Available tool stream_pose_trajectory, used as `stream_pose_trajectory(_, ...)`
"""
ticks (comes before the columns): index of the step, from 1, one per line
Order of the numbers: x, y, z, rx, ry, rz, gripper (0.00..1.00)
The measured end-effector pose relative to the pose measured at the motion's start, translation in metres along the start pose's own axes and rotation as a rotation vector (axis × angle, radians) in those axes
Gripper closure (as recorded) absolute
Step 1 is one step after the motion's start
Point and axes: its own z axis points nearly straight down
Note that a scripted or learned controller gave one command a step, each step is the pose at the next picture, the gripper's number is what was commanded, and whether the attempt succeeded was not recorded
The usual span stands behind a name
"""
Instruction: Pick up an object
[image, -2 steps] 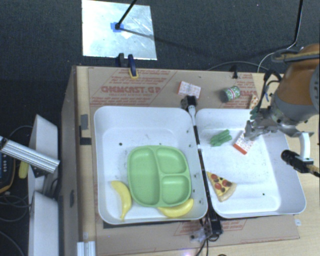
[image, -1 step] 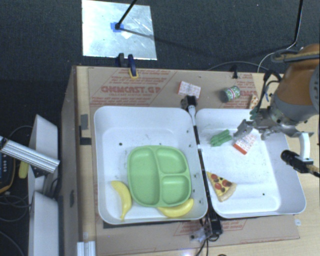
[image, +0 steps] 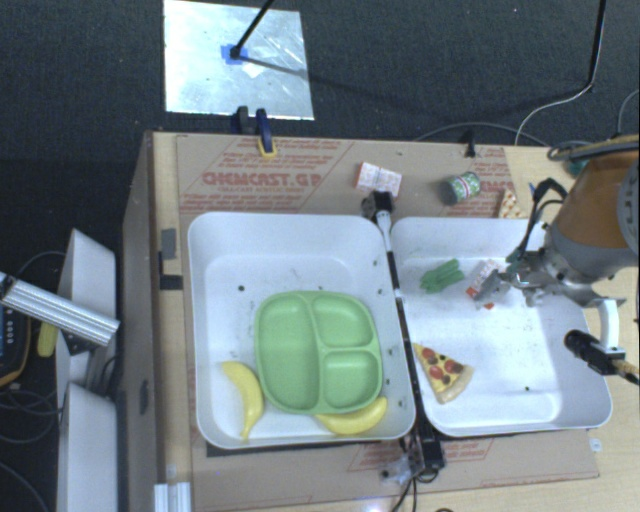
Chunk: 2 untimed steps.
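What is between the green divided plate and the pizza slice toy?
In the camera view, the bins' white walls stand between the green divided plate and the pizza slice toy.

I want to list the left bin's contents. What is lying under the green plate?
Two yellow bananas poke out from beneath the green plate, at its lower-left and bottom edges. Their covered parts, and anything else beneath the plate, cannot be seen.

The cardboard-covered surface (image: 300, 175) carries two white bins (image: 300, 235), a small green can (image: 463, 187) just beyond the pincer (image: 497, 287), and a paper tag (image: 379, 178).
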Motion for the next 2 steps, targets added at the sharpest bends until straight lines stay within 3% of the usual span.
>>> stream_pose_trajectory(1, 0.061, 0.02, 0.038, -0.013, -0.003, -0.002, 0.0)
stream_pose_trajectory(2, 0.057, 0.057, 0.038, -0.013, -0.003, -0.004, 0.0)
